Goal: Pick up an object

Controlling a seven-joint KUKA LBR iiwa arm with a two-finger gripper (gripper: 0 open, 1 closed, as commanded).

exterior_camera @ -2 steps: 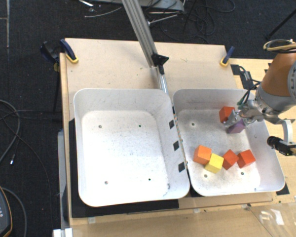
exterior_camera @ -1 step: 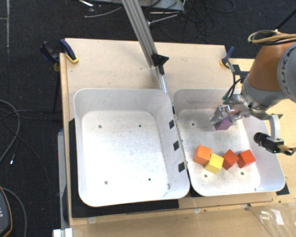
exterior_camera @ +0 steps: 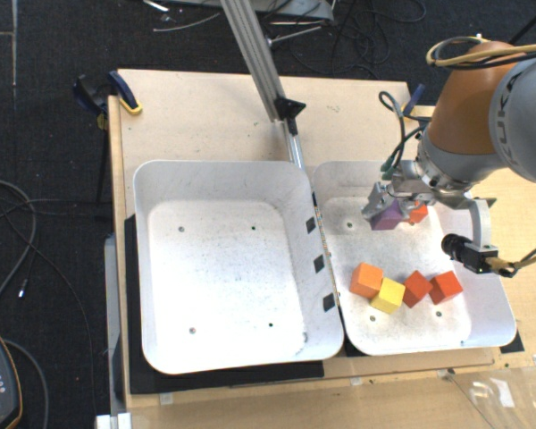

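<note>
**Gripper low over the purple block at the back of the right bin**

The gripper [exterior_camera: 395, 206] hangs low in the right bin [exterior_camera: 491, 333], toward its back edge. A purple block [exterior_camera: 387, 218] sits right at its tip, with a small orange-red block [exterior_camera: 418, 213] just beside it on the side nearer the bin's right edge. Both lie almost straight under the gripper, the purple one a little toward the bin's front edge. Whether the gripper is parted, closed, or gripping either block cannot be told from this slanted view.

The other choices lie well apart from it, in a row near the bin's front edge: an orange block [exterior_camera: 367, 280], a yellow block [exterior_camera: 388, 295] touching it, then two red-orange blocks [exterior_camera: 416, 288] [exterior_camera: 446, 286]. The left bin [exterior_camera: 152, 181] is farther off.

The purple block looks like the likely target. It seems to be a short cube, so no long axis matters; the crowding neighbour is the risk.
</note>
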